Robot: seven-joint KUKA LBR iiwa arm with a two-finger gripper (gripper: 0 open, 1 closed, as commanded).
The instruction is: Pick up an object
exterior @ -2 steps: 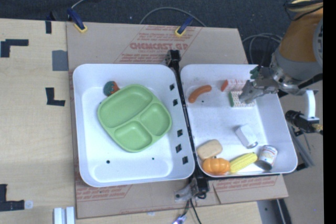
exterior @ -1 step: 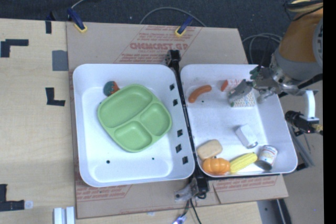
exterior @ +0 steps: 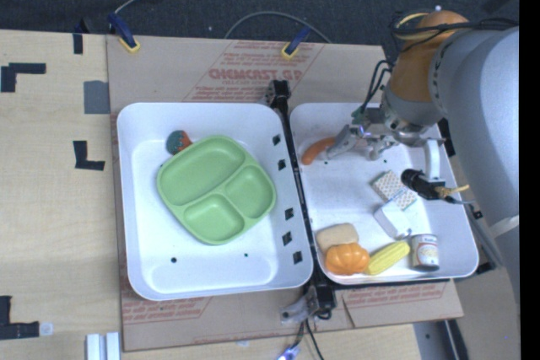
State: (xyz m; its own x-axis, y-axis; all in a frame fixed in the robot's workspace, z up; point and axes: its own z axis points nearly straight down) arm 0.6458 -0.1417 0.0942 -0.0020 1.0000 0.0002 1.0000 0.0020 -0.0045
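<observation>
1. The end effector [exterior: 344, 145] of a grey KUKA arm hangs low inside the right bin [exterior: 348, 200], angled toward the divider between the two bins. From this slant it cannot be told whether it is spread or pressed together.
2. Just off its tip, touching or very nearly so, an orange sausage-shaped toy [exterior: 315, 151] lies flat on the bin floor. It looks the likeliest target of the pick, and nothing is visibly gripped.
3. Near the end effector, back on the arm's side, a checkered packet [exterior: 394, 188] and a white block [exterior: 388, 220] lie loose. They appear scattered so that each can be taken alone.
4. Well apart from it, against the bin's front wall, a beige bun [exterior: 336, 235], an orange pepper [exterior: 344, 259], a yellow corn cob [exterior: 386, 257] and a small jar [exterior: 424, 251] sit crowded together. They would probably be harder to single out.
5. Across the divider, well away from the end effector, the left bin [exterior: 145, 253] holds a green divided plate [exterior: 216, 189]. A small teal-and-orange object [exterior: 177, 141] sits at the plate's rim.
6. Both bins rest on a cardboard sheet [exterior: 253, 73] held to the table [exterior: 51, 198] by clamps [exterior: 126, 39], presumably to stop them sliding.
</observation>
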